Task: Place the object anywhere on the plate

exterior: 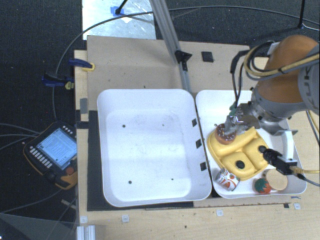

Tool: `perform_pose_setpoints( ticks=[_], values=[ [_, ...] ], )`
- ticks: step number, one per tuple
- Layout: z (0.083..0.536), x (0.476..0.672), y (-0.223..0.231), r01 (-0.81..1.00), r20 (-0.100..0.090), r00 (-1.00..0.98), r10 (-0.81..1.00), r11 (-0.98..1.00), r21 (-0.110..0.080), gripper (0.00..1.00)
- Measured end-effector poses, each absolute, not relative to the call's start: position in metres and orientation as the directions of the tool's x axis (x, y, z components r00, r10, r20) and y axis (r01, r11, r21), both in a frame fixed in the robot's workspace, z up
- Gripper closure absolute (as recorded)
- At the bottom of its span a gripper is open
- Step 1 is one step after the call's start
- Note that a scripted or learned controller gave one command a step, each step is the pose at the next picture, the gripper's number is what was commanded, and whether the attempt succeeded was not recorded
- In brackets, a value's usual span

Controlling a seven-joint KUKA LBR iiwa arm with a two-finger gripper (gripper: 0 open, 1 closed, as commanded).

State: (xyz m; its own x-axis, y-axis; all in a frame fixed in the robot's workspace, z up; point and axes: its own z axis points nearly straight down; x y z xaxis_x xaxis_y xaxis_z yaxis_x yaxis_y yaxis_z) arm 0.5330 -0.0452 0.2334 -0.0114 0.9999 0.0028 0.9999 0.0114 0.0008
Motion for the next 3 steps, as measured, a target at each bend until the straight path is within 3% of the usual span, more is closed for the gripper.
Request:
perform_pose_setpoints(
  ticks=[2,3],
  values=[
    [0.215,0.532,0.064,1.000,0.002,-0.011,1.000,0.011,-0.001,1.00],
    [0.232,0.523,0.117,1.000,0.002,-0.010,1.000,0.010,0.001,1.00]
  ],
)
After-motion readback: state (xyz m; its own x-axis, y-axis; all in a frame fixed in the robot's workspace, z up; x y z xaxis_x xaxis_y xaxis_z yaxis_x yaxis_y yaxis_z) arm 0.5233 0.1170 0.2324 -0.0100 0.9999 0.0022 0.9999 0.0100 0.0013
